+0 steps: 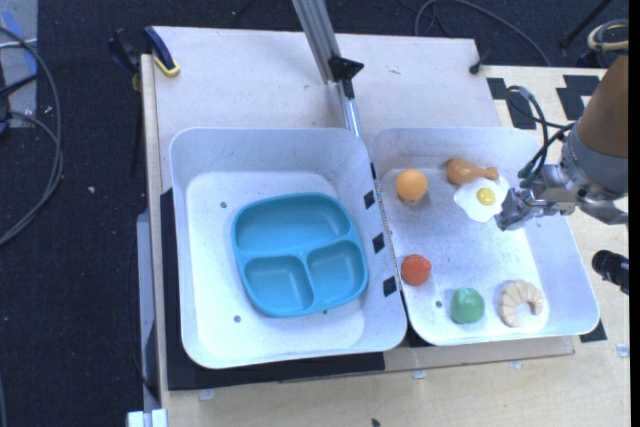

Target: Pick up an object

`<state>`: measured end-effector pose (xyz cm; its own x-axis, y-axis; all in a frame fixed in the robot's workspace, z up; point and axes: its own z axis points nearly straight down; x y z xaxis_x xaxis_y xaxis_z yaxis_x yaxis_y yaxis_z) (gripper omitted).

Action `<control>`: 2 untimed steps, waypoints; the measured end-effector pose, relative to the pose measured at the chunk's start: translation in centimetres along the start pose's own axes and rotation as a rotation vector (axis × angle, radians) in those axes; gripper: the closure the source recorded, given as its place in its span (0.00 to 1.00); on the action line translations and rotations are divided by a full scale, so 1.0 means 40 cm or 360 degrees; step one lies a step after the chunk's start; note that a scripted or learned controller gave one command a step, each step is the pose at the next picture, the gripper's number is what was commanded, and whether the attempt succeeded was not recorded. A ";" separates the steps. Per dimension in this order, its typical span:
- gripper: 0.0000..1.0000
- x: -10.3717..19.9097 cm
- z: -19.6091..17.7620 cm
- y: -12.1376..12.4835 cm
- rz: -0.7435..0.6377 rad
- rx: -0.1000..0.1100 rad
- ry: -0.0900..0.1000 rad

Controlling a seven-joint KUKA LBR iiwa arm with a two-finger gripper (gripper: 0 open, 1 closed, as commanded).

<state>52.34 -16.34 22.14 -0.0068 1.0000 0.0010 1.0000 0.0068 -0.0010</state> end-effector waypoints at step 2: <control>1.00 0.272 -0.030 0.100 -0.0004 -0.0006 0.0000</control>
<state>56.28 -5.43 23.32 -0.0090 1.0000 0.0012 1.0000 0.0090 0.0027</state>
